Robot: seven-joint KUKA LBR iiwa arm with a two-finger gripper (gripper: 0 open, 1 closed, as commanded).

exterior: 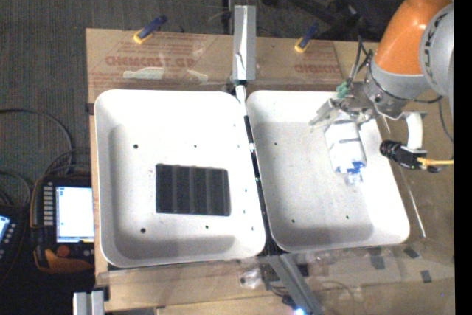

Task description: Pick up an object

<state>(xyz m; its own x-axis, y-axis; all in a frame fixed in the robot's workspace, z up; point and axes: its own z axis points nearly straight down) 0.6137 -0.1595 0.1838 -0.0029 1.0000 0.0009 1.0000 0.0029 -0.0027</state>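
Note:
A clear plastic bottle (344, 148) with a blue cap at its near end lies lengthwise in the right bin (295, 195), toward its far right side. My gripper (341, 108) hangs directly over the bottle's far end, close to it or touching it. The wrist hides where the two meet, so whether the bottle is held is unclear. A black ribbed rectangular piece (192, 189) lies flat in the middle of the left bin (125, 122).
The two bins meet at a central ridge (251, 158). Behind them are a cardboard sheet (169, 63) with clamps and an upright metal post (244, 44). A black cable fitting (402, 153) sticks out beside the right bin's right rim.

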